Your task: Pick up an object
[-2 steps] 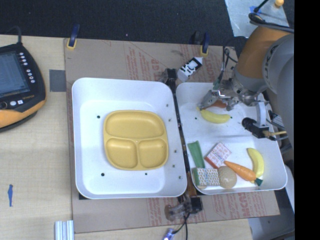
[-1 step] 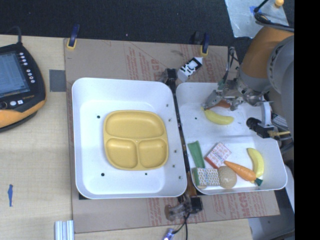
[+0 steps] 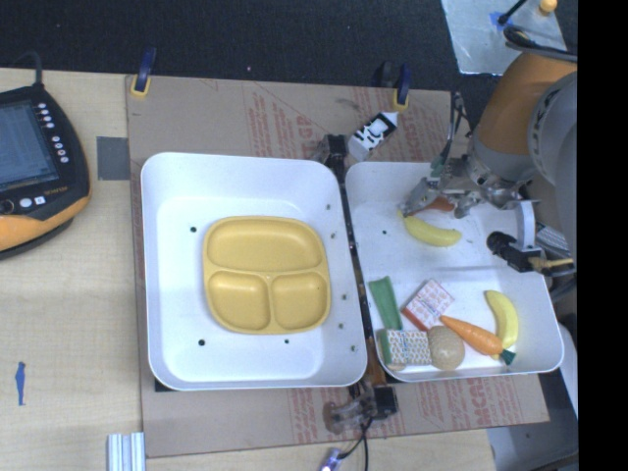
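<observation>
1. White bins, two of them, sit side by side on the worktop (image 3: 78, 292).
2. One yellow divided tray (image 3: 266, 272) lies in the left bin (image 3: 167, 263).
3. Two bananas lie in the right bin (image 3: 378, 214): one banana (image 3: 432, 231) just below the hand (image 3: 439, 195), the other banana (image 3: 503, 318) beside one carrot (image 3: 473, 335).
4. Whether the hand's fingers are apart or together, I cannot tell.

Two white bins (image 3: 157, 263) on a tan wood desk (image 3: 59, 361). Yellow divided tray (image 3: 266, 273), two yellow bananas (image 3: 432, 231), orange carrot (image 3: 471, 335), green strip (image 3: 385, 302), red-and-white checked packet (image 3: 428, 304). Grey arm (image 3: 549, 126), orange band.
</observation>
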